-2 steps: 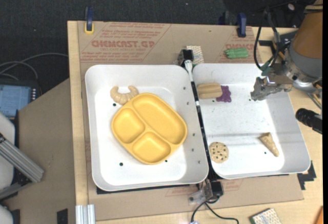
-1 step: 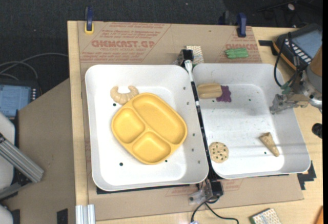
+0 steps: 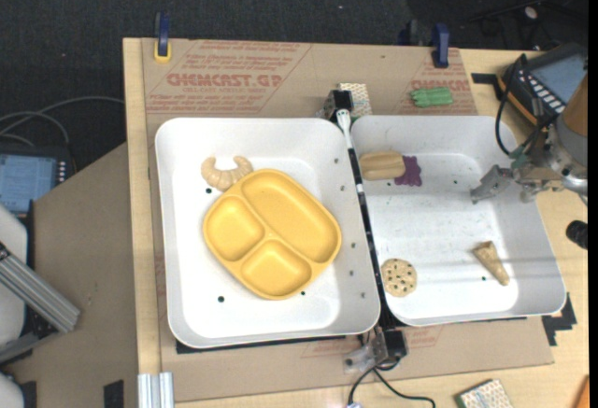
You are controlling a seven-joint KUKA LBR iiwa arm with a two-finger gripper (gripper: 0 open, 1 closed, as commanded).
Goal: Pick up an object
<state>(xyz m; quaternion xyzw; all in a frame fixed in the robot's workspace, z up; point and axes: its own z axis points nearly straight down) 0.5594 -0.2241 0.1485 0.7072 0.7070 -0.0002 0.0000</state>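
Camera view: left bin [image 3: 177, 210] holds one yellow divided plate [image 3: 271, 233] and one croissant [image 3: 226, 173]. Right bin [image 3: 533, 294] holds one bread roll [image 3: 381, 166], purple piece [image 3: 411, 173], cookie [image 3: 399, 276] and cone [image 3: 491, 262], middle open. End effector [image 3: 509, 180] hovers at its right rim; grip state unclear.

On the brown board [image 3: 234, 79] under my two bins I can read red printed letters: "CHEMCAST" and then something like "G.P". Above and below this word there are smaller red lines, but they are too small and too faint for me to read.
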